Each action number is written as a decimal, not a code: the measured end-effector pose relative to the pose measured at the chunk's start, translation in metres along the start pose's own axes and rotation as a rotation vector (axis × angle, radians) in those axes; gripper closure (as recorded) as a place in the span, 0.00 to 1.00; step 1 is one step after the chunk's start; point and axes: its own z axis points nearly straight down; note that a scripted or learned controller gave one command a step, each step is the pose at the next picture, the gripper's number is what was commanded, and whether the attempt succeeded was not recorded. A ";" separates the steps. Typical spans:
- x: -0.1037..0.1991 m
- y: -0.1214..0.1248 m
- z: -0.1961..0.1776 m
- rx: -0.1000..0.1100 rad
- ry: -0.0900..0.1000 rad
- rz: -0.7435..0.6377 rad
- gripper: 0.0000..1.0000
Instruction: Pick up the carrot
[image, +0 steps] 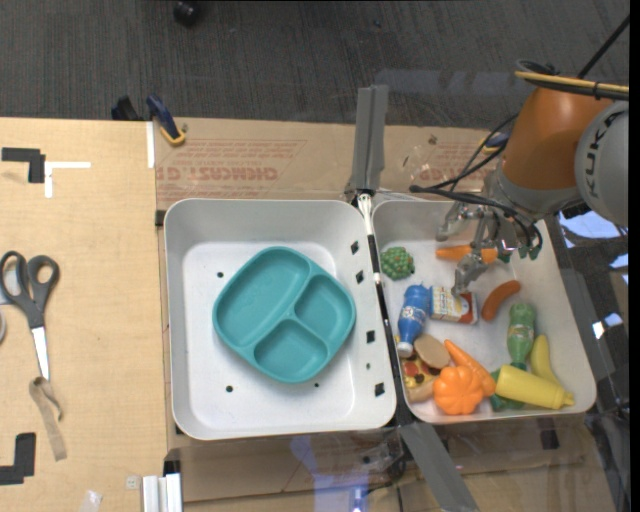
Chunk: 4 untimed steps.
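Gripper (483, 250) stands over the far part of the right bin (574, 300), with the arm entering from the right. Whether the claw is open, closed or gripping cannot be told: wrist hardware and cables crowd that spot.

Carrot (457, 254): one counted. It lies directly at the claw, and its right end meets the claw's tip or passes under it. Long axis runs left to right across the bin. The end that shows points left, away from the claw; it seems the narrower end, though the view is poor there.

Other items in the same bin, one of each:
- green leafy piece (397, 262), to the left of the claw, beyond the carrot
- blue bottle (412, 313), nearer the camera and left of the claw
- sausage (500, 298), just nearer than the claw, slightly right
- green bottle (521, 334), nearer again
- banana (543, 357) and yellow bottle (530, 388), nearest on the claw's right side
- orange pumpkin (460, 391), well nearer than the claw

Left bin (185, 320), well left of the claw, holds one teal plate (285, 314) with three compartments

Bins counted: two
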 end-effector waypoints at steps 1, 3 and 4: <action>-0.004 0.011 0.000 0.002 -0.001 -0.058 0.00; 0.003 -0.002 0.005 0.000 0.007 0.375 0.00; 0.001 -0.002 -0.006 0.002 0.001 0.372 1.00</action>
